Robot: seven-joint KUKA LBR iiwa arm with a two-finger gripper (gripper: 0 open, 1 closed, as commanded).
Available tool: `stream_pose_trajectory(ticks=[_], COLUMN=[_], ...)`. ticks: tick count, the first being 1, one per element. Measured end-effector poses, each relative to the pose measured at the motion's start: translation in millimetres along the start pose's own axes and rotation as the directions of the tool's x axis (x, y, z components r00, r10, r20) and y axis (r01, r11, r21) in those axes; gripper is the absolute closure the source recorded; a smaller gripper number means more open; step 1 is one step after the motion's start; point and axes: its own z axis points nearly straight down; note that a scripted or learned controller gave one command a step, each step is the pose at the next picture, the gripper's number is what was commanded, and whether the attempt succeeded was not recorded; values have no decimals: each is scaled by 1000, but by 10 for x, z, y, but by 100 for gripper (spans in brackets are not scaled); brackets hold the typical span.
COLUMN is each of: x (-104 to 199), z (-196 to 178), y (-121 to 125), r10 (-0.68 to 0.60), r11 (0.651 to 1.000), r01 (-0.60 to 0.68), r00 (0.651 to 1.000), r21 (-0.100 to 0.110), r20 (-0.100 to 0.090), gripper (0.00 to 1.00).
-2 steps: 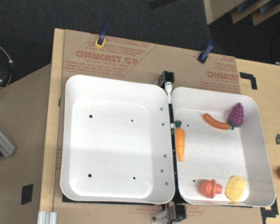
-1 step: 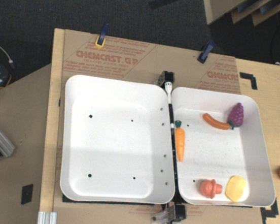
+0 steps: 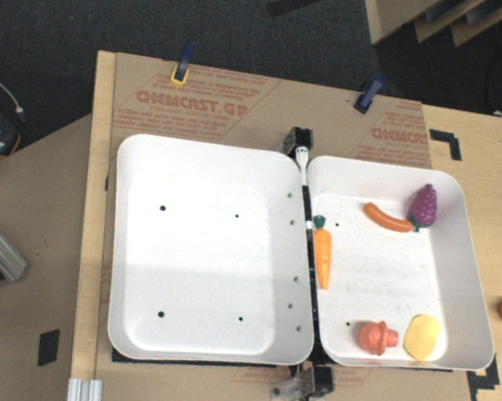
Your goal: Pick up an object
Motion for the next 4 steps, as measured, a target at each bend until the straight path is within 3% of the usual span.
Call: stream_pose_trajectory(ticks=[1,2,3,4], x=[-267,-849,-817,-816], z=[2079,1478,742,678], y=[-67,-40,42,43], r10=[13,15,8,8], r11=[1000,1000,1000,1000], r01=[-13,-15,-8,-8], r00=[1000,1000,1000,1000], r21=[29,5,2,6], r20=[-6,5,4,3], gripper=[0,0,0,100])
